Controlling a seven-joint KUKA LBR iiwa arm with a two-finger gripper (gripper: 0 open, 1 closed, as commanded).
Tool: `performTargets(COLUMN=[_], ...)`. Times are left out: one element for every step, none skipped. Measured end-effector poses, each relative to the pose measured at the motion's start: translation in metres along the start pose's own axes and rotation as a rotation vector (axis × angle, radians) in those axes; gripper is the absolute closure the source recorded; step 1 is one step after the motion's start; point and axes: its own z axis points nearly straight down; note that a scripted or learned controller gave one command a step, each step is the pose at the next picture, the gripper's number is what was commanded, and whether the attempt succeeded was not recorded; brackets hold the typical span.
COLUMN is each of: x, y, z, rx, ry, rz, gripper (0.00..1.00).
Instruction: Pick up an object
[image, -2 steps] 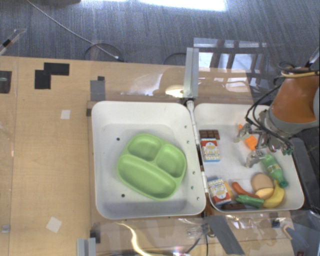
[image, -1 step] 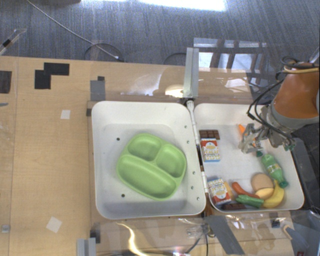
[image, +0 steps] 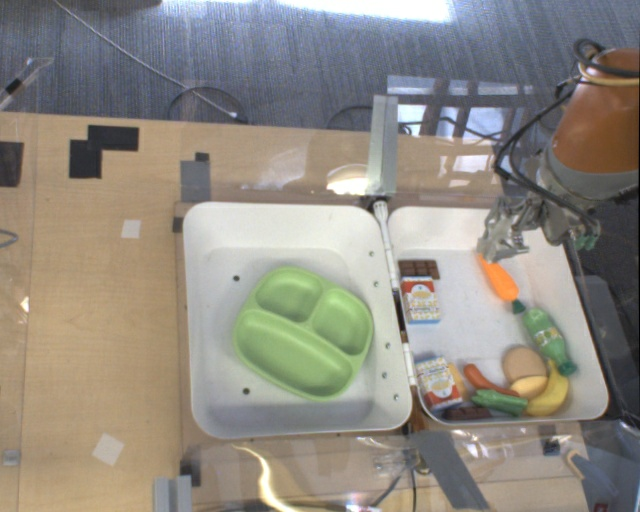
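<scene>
My gripper (image: 503, 243) hangs over the back of the right bin (image: 455, 228), its metal fingers just above the top end of an orange carrot (image: 498, 279). Nothing shows between the fingers. Below the carrot lies a green bottle (image: 546, 338). A small milk carton (image: 422, 300) and a brown chocolate bar (image: 418, 268) lie by the bin's left wall. At the front of the bin are a second carton (image: 438, 383), a tan potato (image: 524, 365), a yellow banana (image: 548, 394), a red sausage (image: 480, 379) and a green pepper (image: 498, 401).
The left bin (image: 215, 250) holds a green divided plate (image: 303, 331). A metal divider post (image: 381, 150) stands between the bins at the back. The arm's orange band (image: 600, 110) fills the upper right.
</scene>
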Motion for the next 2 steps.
performTargets(x=[-0.034,-0.048], y=[-0.014,0.049], z=[-0.049,-0.105], rx=[-0.003,-0.004], ry=[0.008,0.006], rz=[-0.174,-0.056], gripper=[1.00,1.00])
